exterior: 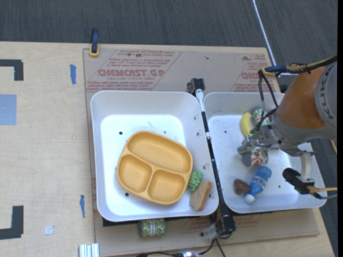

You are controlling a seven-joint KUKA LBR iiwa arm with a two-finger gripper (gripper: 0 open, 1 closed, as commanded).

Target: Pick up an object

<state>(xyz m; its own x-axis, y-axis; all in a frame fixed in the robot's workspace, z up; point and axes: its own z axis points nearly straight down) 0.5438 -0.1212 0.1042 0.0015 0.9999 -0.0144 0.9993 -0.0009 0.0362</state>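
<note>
The arm (305, 103) is low over the right bin (228, 199), jaws down among a banana (245, 125), a patterned toy (258, 157) and a blue bottle (258, 182); cannot tell how the jaws stand. A yellow tray (154, 167) fills the left bin (102, 159).

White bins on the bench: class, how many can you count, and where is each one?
2. The left white bin holds a yellow divided plate. The right white bin sits beside it, under the arm, holding a blue bottle and other small items.
</note>
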